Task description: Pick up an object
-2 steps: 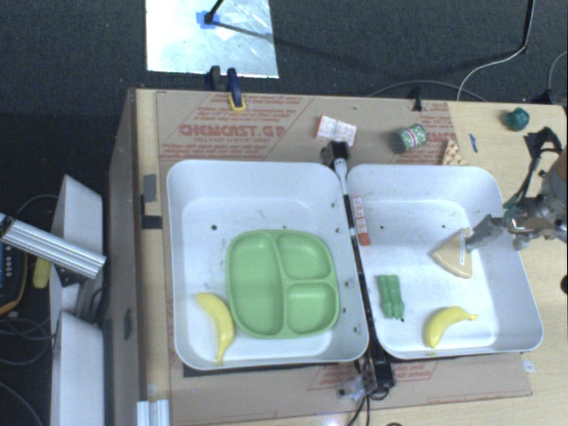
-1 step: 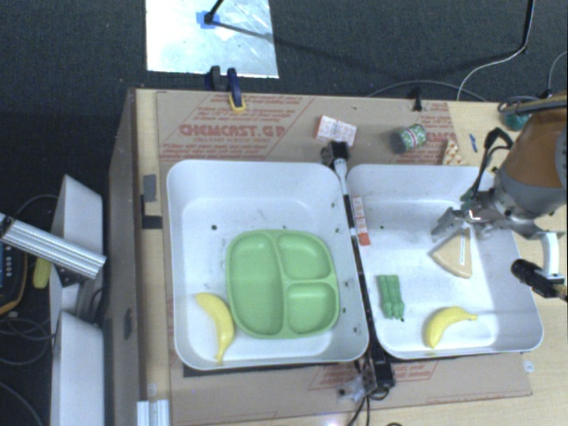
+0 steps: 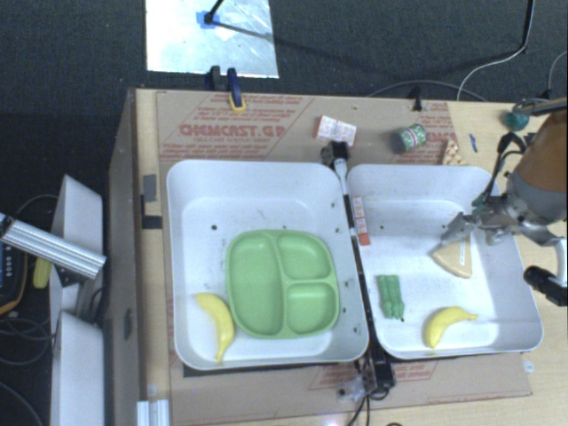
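Underneath, brown bench [image 3: 266,127] on dark carpet [image 3: 71,43].

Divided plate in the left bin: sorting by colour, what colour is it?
Light green; the divided plate shows plainly in the camera view.

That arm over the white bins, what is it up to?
It is a robot arm trying to pick something up. It reaches in from the right, and its gripper sits low in the right bin, right over a pale wedge-shaped piece. A green toy and a banana lie nearer the front of that bin. The left bin holds a green divided plate with a second banana beside it.
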Robot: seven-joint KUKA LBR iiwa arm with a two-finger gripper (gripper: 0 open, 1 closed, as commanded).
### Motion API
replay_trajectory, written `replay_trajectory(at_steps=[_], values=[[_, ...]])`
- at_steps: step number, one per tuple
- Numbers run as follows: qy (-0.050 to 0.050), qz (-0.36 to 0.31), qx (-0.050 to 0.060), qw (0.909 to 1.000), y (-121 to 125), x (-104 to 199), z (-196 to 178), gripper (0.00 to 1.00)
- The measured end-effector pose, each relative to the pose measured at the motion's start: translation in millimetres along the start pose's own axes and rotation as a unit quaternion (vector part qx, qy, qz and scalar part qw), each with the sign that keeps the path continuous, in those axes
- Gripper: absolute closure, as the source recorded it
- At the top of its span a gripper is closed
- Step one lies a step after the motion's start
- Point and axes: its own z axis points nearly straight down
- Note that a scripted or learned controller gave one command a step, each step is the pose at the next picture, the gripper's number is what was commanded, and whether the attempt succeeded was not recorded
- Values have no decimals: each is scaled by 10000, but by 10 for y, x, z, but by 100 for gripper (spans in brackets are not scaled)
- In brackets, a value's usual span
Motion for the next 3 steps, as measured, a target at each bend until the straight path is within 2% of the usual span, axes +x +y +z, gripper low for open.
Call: replay_trajectory(at_steps=[1, 2, 3], values=[[5, -16, 4, 10000, 50, 424, 11, 0], [-4, -19, -12, 10000, 992, 224, -8, 0], [-2, 2, 7, 10000, -377, -4, 466, 0]])
